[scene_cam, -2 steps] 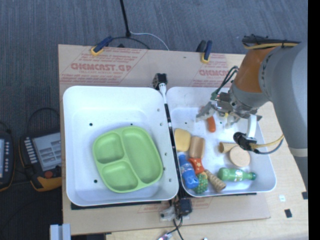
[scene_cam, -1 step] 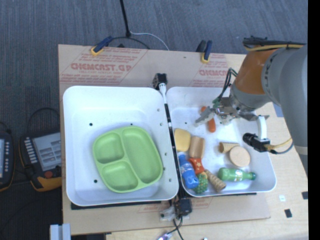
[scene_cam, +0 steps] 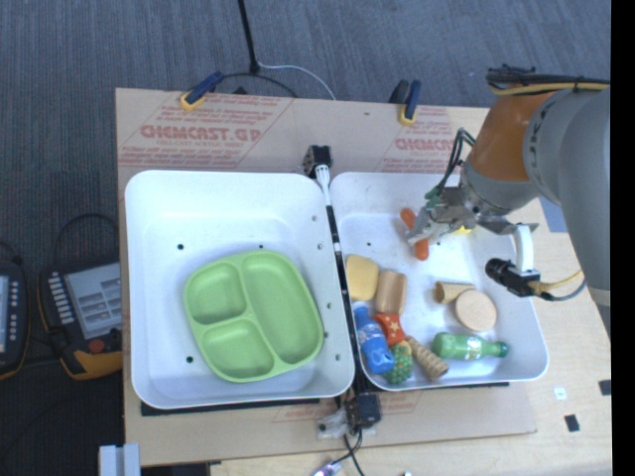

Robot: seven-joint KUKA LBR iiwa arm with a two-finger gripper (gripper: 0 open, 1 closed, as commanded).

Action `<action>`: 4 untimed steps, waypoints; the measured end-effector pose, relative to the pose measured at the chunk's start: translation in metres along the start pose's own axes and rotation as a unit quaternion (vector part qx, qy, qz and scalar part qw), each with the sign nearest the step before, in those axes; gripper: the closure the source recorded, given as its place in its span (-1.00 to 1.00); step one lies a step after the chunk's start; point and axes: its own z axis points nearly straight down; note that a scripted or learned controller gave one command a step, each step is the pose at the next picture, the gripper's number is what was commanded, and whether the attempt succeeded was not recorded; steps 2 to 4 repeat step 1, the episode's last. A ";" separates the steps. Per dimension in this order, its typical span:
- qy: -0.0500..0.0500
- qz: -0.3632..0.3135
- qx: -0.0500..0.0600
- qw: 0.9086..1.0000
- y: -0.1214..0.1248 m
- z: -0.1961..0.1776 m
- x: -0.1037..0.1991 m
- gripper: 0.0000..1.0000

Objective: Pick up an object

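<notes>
My gripper (scene_cam: 435,222) is low over the back of the right bin (scene_cam: 526,365), hanging from the grey arm with its orange band. Right under and beside it lies a small orange carrot-like toy (scene_cam: 421,246), which touches or nearly touches the gripper's tip. Whether the toy is gripped is hidden by the gripper body. Further forward in the same bin lie a yellow piece (scene_cam: 362,277), a tan cylinder (scene_cam: 390,291), a round wooden disc (scene_cam: 475,311), a green bottle (scene_cam: 468,346) and a blue bottle (scene_cam: 372,341).
The left bin (scene_cam: 159,216) holds a green divided plate (scene_cam: 255,315). A red piece (scene_cam: 393,327), a green broccoli toy (scene_cam: 400,365) and a cone (scene_cam: 430,361) crowd the right bin's front. A black connector (scene_cam: 504,274) juts from the arm over the bin.
</notes>
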 end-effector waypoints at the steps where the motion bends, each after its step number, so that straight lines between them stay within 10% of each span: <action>1: 0.004 0.121 0.009 0.993 -0.082 -0.089 0.054 1.00; 4: 0.004 0.121 0.009 0.993 -0.082 -0.089 0.054 1.00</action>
